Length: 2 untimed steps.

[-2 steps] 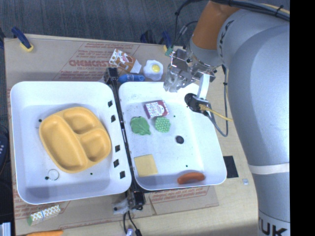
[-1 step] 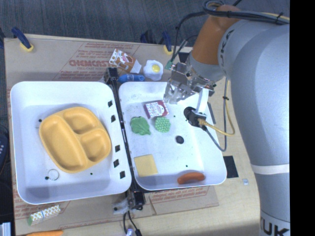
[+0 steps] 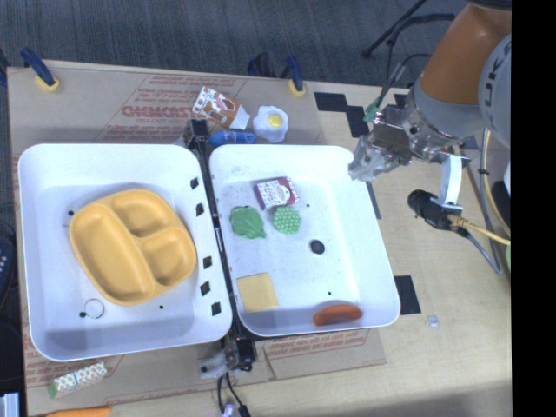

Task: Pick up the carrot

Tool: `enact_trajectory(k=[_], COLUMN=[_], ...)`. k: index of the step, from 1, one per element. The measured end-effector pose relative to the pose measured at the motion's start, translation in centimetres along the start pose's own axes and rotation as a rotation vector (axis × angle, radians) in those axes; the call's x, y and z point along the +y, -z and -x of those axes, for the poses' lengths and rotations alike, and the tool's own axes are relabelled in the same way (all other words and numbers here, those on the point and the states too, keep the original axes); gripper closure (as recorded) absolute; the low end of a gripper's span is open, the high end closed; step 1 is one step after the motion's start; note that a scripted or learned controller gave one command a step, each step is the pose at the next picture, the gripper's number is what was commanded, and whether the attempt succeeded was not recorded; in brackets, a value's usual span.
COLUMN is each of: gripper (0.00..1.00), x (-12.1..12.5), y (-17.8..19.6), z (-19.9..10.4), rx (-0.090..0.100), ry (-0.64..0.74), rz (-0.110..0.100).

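Observation:
The carrot [image 3: 337, 314] is a short orange-red stick lying flat against the front wall of the right bin [image 3: 382, 268], near its front right corner. My gripper [image 3: 365, 165] hangs over the far right rim of that bin, well behind the carrot and apart from it. Nothing can be seen held in it. The grey arm with its orange band comes in from the upper right.
The right bin also holds a red packet [image 3: 275, 192], a green leaf [image 3: 248, 223], a green knobbly ball [image 3: 287, 221] and a yellow slice [image 3: 257, 292]. A yellow divided plate [image 3: 130, 244] lies in the left bin. Small items [image 3: 271, 122] sit behind the bins.

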<state>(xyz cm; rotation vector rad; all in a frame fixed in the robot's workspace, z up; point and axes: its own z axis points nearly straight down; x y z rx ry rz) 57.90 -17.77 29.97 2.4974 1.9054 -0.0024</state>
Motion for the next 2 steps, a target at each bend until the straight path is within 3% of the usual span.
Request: enact_trajectory(k=[1,2], gripper=[1.0,1.0], x=[-1.6,-7.0], y=[-3.1,2.5], z=[3.0,4.7], rx=[0.002,0.0], ry=[0.088,0.325], rz=[-0.003,0.0])
